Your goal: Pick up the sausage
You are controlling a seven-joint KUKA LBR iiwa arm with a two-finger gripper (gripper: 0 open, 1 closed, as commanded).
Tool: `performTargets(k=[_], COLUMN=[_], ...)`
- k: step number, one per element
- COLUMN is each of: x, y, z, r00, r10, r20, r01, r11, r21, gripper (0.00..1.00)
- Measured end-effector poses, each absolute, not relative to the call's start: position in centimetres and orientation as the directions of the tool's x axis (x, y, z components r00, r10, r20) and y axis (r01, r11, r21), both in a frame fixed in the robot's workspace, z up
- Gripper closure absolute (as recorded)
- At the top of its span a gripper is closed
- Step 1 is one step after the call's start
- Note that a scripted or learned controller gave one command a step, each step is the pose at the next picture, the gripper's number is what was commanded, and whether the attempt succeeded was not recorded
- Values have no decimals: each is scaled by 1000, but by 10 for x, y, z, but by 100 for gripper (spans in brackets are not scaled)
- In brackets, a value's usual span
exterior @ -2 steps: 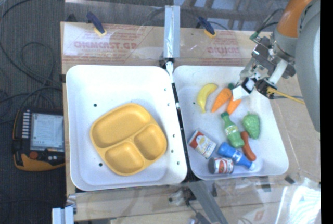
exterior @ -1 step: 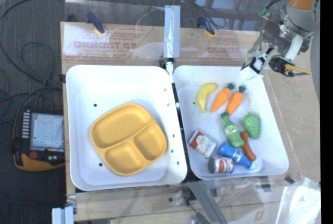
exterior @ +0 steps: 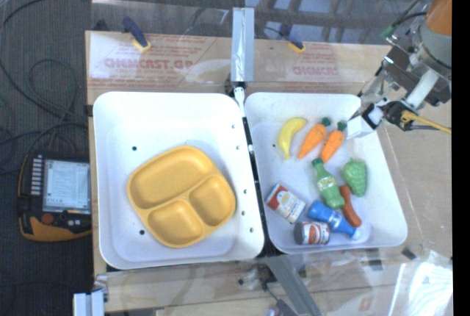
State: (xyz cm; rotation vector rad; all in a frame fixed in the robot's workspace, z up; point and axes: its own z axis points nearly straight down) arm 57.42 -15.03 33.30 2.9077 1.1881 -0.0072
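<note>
Overhead view of two shallow white bins set side by side. The left bin (exterior: 110,160) carries a yellow divided plate (exterior: 181,195) lying at a slant; the right bin (exterior: 389,189) carries the toy food. The sausage (exterior: 349,210), a short orange-red link, lies in the near right part of that bin, wedged between the green bottle (exterior: 327,185) on its left and the blue bottle (exterior: 332,218) at its near end, with the green leafy vegetable (exterior: 355,177) just beyond its far end. This crowding leaves little room for fingers on the left side; the right side, toward the bin wall, looks open, so an approach aligned across the link from there is judged the easier one. Farther off lie two carrots (exterior: 323,139), a banana (exterior: 289,134), and, toward the near edge, a small packet (exterior: 285,202) and a can (exterior: 313,234). The gripper (exterior: 365,120) hangs above the far right rim, well apart from the sausage; whether it is spread or closed cannot be told, and nothing is seen in its grasp.
</note>
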Motion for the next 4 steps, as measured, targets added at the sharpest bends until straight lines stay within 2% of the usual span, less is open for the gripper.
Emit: performTargets(k=[1,2,3,4], x=[629,656,657,669], y=[-148,-171,-182,-182], z=[312,263,305,306], r00=[829,728,588,312], r10=[559,685,809,950], r20=[-5,-6,-4,-3], r01=[559,685,809,950], r11=[-829,-728,-588,-312], r21=[-1,-2,-1,-1], gripper=[100,100,100,100])
